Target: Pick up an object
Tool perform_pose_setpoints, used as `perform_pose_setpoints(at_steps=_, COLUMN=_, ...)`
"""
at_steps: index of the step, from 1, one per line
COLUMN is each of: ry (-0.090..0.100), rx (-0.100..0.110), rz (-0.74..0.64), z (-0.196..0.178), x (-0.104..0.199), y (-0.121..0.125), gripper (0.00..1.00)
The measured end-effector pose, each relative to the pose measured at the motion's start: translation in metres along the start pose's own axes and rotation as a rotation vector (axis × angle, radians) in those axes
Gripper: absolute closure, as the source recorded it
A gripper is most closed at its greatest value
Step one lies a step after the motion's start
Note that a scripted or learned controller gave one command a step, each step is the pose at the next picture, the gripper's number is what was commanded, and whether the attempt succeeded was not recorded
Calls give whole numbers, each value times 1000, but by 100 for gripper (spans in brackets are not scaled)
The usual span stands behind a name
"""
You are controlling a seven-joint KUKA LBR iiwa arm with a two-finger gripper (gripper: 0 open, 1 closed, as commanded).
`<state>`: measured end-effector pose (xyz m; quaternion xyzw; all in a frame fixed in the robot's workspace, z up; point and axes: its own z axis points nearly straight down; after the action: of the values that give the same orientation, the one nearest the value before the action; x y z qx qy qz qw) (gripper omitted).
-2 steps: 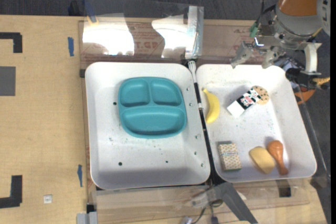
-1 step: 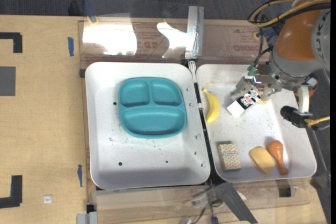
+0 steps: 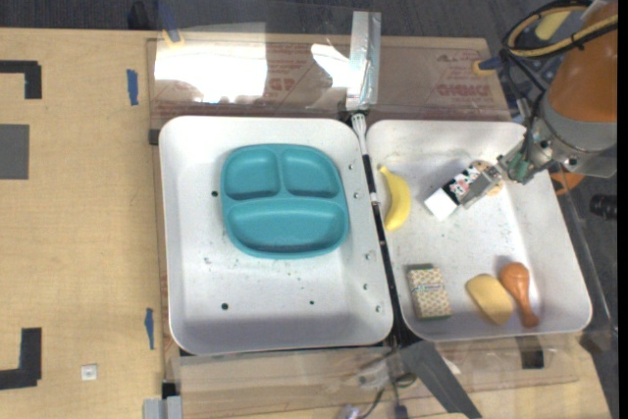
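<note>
The right bin (image 3: 549, 240) holds a yellow banana (image 3: 395, 198) by its left wall. A small patterned box (image 3: 428, 291) lies near its front. A yellow lump (image 3: 489, 297) and an orange, carrot-like piece (image 3: 517, 285) lie together at the front right. My gripper (image 3: 459, 188) reaches in from the right, low over the upper middle of this bin, a short way right of the banana. Its tip looks black and white, and I cannot tell whether anything is in it.
A teal divided plate (image 3: 285, 199) sits in the left bin (image 3: 186, 289). A clear plastic sheet (image 3: 265, 64) and cardboard stand behind both bins. Yellow and black cables (image 3: 549, 25) hang by the arm at the upper right.
</note>
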<state>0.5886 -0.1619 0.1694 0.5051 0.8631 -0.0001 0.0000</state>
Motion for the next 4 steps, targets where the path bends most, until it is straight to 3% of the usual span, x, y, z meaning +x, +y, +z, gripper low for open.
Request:
perform_pose_setpoints(at_steps=1, ry=5, rx=7, rz=82, z=55, x=1, y=-83, gripper=0)
perform_pose_setpoints(at_steps=2, ry=-2, rx=-3, rz=368, z=31, x=-7, y=-69, gripper=0)
perform_pose_setpoints(at_steps=3, ry=-5, rx=-6, rz=327, z=83, x=-15, y=-27, gripper=0)
perform_pose_setpoints(at_steps=4, ry=11, rx=-11, rz=288, z=79, x=2, y=-110, gripper=0)
